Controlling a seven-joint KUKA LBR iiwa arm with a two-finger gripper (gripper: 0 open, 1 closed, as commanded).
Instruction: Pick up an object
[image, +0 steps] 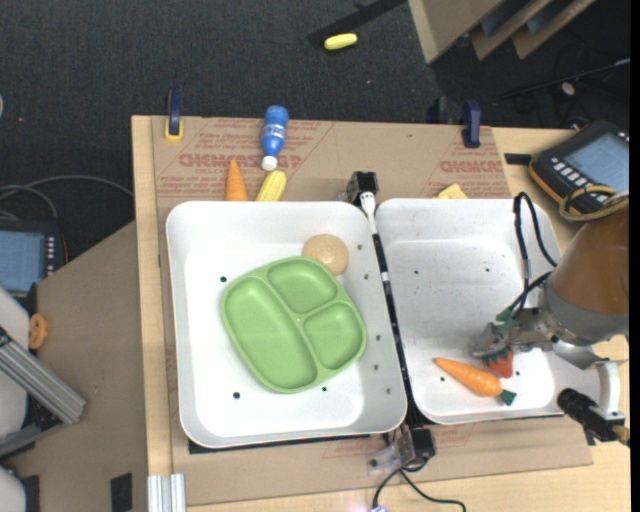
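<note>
An orange toy carrot (468, 376) with a green tip lies in the right bin (440, 250), near its front wall. Just right of the carrot's thick end sits a small red object (503, 366), partly hidden. My gripper (497, 345) hangs low over the bin floor directly above that red object, almost touching the carrot's end. The grey arm with its orange band (600, 275) reaches in from the right and covers the bin's right side.
The left bin (200, 390) holds a green divided plate (293, 322) and a tan round piece (326, 253) at the plate's far edge. Behind the bins lie a blue bottle (273, 135), a small carrot (235, 182) and a yellow piece (272, 185). A tablet (590, 165) sits at the far right.
</note>
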